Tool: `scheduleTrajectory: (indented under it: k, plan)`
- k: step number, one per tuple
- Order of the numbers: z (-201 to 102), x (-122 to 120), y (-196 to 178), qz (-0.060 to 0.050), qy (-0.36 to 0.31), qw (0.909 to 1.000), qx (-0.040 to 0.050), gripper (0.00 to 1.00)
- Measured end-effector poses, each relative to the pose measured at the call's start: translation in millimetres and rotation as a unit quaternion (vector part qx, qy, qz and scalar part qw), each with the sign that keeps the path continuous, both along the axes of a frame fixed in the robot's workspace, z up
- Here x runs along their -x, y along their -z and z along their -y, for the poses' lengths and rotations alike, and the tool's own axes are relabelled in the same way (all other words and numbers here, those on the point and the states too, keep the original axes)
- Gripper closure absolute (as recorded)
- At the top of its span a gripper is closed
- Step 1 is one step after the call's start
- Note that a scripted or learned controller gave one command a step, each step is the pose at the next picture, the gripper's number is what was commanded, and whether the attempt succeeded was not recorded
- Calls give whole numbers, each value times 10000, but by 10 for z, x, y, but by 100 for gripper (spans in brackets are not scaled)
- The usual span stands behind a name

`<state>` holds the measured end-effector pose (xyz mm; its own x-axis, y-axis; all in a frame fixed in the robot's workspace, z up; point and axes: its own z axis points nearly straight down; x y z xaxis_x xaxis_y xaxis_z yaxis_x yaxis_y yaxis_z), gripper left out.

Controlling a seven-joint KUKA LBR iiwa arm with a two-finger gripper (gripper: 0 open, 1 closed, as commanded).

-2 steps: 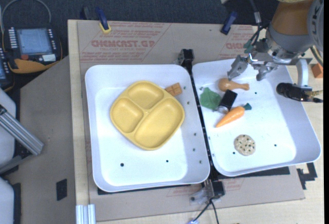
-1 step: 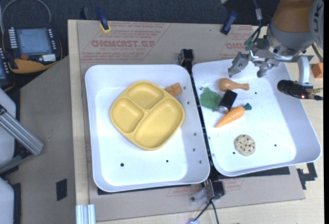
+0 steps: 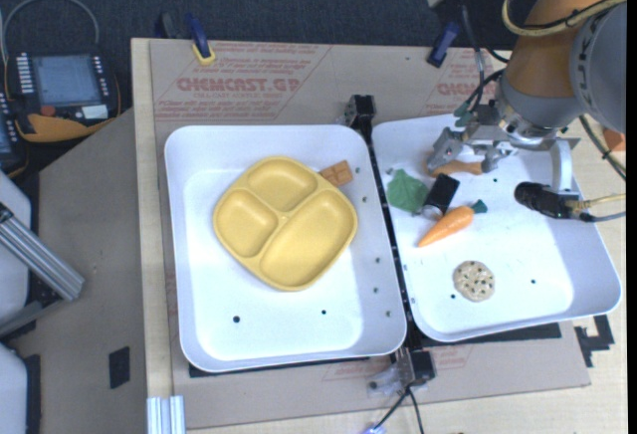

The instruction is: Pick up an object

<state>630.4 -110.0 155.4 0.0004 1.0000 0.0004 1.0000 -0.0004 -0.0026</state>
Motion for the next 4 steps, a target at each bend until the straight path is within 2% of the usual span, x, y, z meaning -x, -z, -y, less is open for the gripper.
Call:
scheduleTrajectory:
  k: [1, 2, 3, 4]
  plan:
    - [40, 46, 596, 5, 1, 10000, 0, 0]
    - [53, 17, 649, 36, 0, 10000, 15, 0]
    - [47, -12, 516, 92, 0, 10000, 16, 100]
    - [33, 23, 69, 42, -5, 10000, 10, 100]
